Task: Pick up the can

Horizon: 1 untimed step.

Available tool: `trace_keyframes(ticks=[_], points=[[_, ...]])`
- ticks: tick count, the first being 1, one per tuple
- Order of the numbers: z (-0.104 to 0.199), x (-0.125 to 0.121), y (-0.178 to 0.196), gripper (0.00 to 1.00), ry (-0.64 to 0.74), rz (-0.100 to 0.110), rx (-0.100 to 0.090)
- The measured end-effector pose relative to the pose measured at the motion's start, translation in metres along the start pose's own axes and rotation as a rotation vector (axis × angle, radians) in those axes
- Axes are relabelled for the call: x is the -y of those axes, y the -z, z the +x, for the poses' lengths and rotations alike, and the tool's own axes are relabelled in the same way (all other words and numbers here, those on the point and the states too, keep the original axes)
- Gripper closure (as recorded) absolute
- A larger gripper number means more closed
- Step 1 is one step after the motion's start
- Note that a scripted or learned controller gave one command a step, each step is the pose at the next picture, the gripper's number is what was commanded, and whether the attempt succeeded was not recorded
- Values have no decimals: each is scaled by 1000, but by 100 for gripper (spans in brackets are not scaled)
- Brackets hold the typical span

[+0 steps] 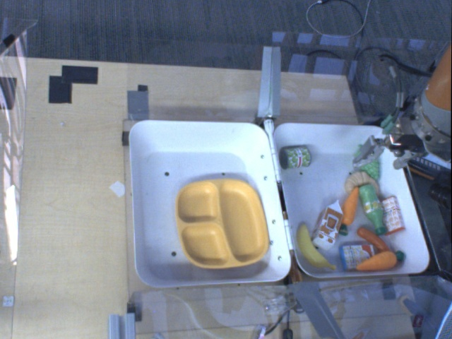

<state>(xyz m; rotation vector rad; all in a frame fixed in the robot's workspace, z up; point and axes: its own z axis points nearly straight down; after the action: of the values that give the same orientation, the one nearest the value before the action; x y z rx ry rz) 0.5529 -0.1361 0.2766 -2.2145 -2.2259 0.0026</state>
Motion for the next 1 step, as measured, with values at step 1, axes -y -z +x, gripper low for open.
trace_keyframes(ticks=[1], points=[[99,-47,-72,0,-167,3,0]])
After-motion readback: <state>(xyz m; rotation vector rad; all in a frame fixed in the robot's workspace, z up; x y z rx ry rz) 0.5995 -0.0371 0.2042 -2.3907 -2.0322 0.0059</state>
